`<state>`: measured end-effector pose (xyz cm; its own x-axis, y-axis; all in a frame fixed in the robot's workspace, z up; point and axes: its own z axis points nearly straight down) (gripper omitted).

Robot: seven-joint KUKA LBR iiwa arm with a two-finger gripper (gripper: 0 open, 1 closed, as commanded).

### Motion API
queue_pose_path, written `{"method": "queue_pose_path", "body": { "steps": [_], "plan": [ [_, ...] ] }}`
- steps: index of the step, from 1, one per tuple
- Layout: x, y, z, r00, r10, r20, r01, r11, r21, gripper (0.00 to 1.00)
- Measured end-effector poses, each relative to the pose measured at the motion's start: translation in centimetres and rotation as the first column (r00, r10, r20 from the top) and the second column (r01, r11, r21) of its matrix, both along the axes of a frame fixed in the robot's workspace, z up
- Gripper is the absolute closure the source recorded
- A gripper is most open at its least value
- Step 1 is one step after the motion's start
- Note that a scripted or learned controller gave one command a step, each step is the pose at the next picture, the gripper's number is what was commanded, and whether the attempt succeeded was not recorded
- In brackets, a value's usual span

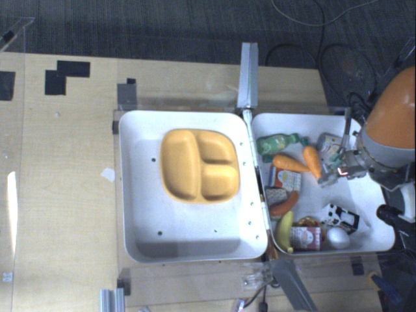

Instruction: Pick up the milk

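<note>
The claw (336, 166) hangs over the right-hand bin (383, 239), with the arm's orange band just to its right. Whether it is spread or pressed together cannot be told from this slanted view, and nothing is visibly pinched in it.

The milk (342, 218), a small carton with black and white cow patches, lies below the claw in the view, toward the bin's near wall and apart from the claw. A white egg (337, 238) sits just beyond it from the claw and may be touching it. A reddish box (307, 236) and a banana (284, 229) lie to the lower left of the claw, and two carrots (290, 164) sit directly to its left.

The carton is probably light, with stiff flat faces that may dent under a hard squeeze and could be a little slick. It appears to lie tilted on its side, so a grip across its two broad flat faces, near the middle, looks safest. The side away from the egg leaves more room for entry.
</note>
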<state>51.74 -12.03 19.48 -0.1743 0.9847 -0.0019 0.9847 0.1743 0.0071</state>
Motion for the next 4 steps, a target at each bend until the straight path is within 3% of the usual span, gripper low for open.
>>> {"method": "queue_pose_path", "body": {
  "steps": [1,2,3,4],
  "plan": [
    [0.0,0.0,0.0,1.000,0.000,0.000,0.000,1.000,0.000,0.00],
    [2.1,-2.3,-7.7,1.000,-0.017,-0.004,0.017,1.000,0.000,0.00],
    [-2.7,-6.7,-10.6,1.000,0.027,0.004,-0.027,1.000,-0.002,0.00],
    [-2.3,-6.4,-9.3,0.999,0.031,0.013,-0.031,1.000,0.000,1.00]
  ]
}}
